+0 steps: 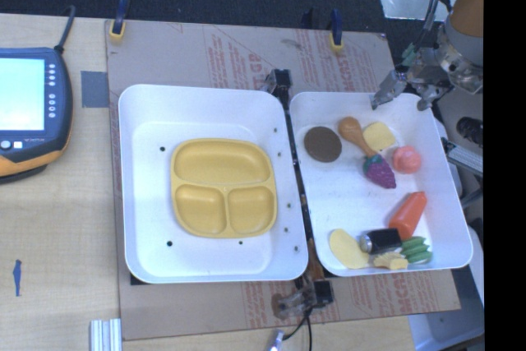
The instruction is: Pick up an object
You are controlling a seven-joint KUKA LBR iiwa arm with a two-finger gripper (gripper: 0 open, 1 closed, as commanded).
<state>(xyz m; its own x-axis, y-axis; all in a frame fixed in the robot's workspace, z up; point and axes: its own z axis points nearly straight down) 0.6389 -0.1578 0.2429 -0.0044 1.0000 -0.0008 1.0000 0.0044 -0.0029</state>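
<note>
1. my fingers hang spread wide, holding nothing, over the top rim of the right bin.
2. two shallow white bins, smooth plastic with rounded corners, sit side by side on the bench; the left bin holds one yellow tray with three compartments.
3. in the right bin lie toy foods: one round brown disc, one tan drumstick shape, one pale yellow block, one pink ball, one bumpy purple piece.
4. lower down: one orange carrot shape, one flat yellow slice, one black cylinder, one green piece.
5. one handheld screen rests at the bench's left.
</note>
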